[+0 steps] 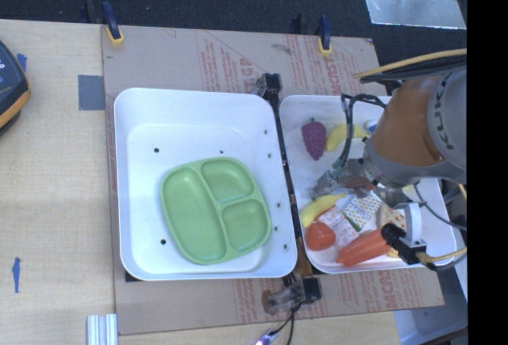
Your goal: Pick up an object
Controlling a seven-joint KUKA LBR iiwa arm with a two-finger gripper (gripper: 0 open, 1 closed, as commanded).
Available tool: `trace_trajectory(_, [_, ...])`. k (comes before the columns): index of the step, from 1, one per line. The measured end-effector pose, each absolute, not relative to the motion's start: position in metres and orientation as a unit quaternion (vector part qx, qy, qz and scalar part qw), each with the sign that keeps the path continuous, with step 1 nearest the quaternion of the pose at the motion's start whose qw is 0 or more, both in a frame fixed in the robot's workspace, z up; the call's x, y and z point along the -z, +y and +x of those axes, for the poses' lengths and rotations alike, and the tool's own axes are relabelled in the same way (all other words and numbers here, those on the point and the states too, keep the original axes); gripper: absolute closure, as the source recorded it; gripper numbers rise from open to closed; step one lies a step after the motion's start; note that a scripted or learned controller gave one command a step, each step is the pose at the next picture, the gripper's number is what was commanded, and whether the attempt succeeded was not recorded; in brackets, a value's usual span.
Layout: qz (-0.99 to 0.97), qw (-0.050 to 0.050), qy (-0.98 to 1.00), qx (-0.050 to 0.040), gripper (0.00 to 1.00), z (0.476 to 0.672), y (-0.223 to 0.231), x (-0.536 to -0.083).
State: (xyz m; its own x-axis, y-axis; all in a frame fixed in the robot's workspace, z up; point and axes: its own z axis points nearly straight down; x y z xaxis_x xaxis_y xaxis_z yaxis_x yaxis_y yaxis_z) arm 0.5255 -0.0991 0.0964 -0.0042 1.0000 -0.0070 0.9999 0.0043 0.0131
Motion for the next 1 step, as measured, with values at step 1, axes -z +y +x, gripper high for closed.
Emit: trace_trajectory(1, [0.706,-0.001,0.709,0.0006,0.00,0.5850,-0.0917,-0.0921])
